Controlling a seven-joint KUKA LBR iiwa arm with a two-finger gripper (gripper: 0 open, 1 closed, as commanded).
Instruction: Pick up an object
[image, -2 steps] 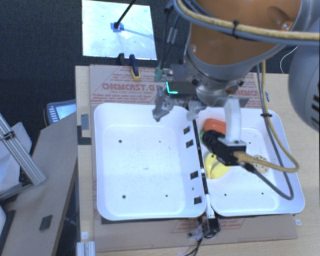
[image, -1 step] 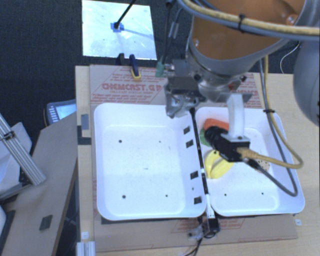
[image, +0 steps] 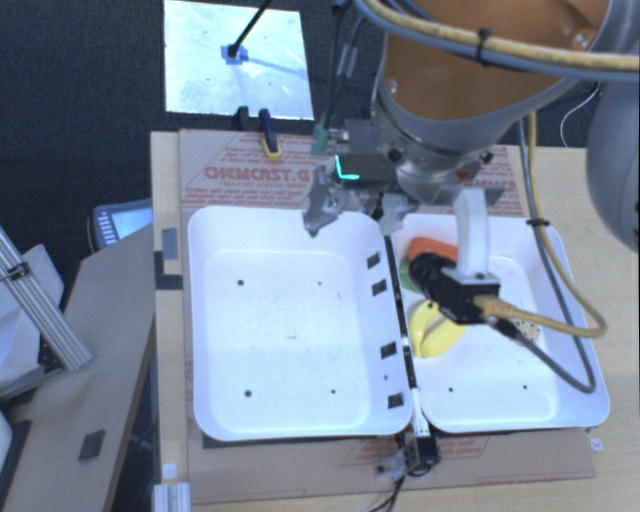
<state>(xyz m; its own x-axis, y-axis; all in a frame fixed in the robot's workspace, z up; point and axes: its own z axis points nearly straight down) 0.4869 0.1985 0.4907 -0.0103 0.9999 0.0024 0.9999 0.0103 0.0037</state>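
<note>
Hand above the far rim of the left bin.
The grey metal hand (image: 325, 212) hangs at the far right corner of the smooth white left bin (image: 230, 420); whether it is open or grips anything cannot be told. A rounded yellow object (image: 437, 333), an orange object (image: 432, 246) and a green object (image: 409, 272) lie along the left edge of the right bin (image: 520, 410).
</note>
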